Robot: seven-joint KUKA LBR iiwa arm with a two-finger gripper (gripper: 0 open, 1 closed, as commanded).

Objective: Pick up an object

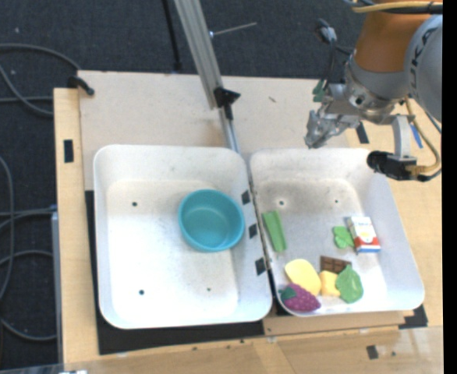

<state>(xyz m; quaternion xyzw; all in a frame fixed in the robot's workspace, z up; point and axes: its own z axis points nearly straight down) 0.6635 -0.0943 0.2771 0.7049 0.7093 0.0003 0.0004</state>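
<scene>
Camera view: the claw (pixel 320 133) (fingers' state unclear) hung above the right bin (pixel 384 201), best lowered squarely over the isolated green stick (pixel 274 231).

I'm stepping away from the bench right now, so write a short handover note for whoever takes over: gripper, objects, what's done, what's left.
Gripper: raised above the far rim of the right bin, holding nothing visible; whether it is open is unclear.
Left bin: one teal bowl, upright.
Right bin: green stick near the divider; small red-and-white box beside a green piece; yellow item, purple grapes, brown piece and green leafy toy clustered at the near edge.
Done: nothing picked.
Left: descend, grasp one object, lift.
</scene>
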